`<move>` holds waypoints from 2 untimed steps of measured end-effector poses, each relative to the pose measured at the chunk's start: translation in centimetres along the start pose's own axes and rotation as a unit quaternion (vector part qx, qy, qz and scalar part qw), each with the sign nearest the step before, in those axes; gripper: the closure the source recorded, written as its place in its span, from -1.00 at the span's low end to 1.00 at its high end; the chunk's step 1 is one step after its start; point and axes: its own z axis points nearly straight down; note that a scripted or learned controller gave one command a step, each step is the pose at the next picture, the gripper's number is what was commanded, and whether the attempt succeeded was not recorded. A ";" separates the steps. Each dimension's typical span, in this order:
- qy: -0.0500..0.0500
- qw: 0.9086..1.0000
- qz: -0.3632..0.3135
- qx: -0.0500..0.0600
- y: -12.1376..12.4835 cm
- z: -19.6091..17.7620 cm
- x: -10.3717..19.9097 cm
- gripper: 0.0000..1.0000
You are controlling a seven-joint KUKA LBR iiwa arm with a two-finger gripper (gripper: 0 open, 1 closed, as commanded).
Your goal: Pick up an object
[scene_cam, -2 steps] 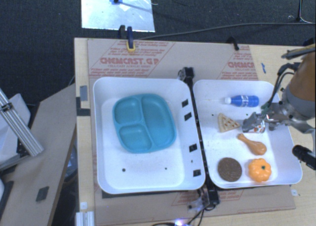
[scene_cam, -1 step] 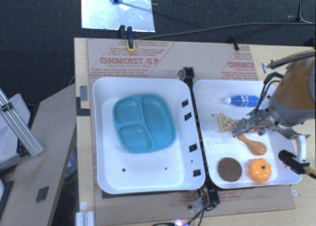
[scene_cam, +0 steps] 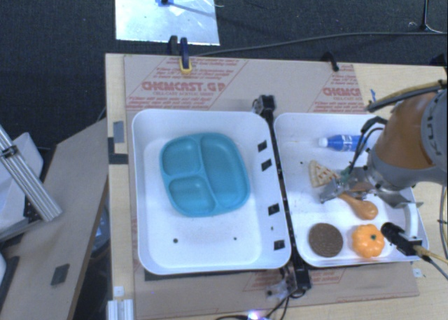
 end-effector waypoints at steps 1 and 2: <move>-0.001 1.000 0.000 -0.003 0.1 -1.3 -0.1 1.00; -0.001 1.000 0.000 -0.004 -0.5 -7.3 -0.4 1.00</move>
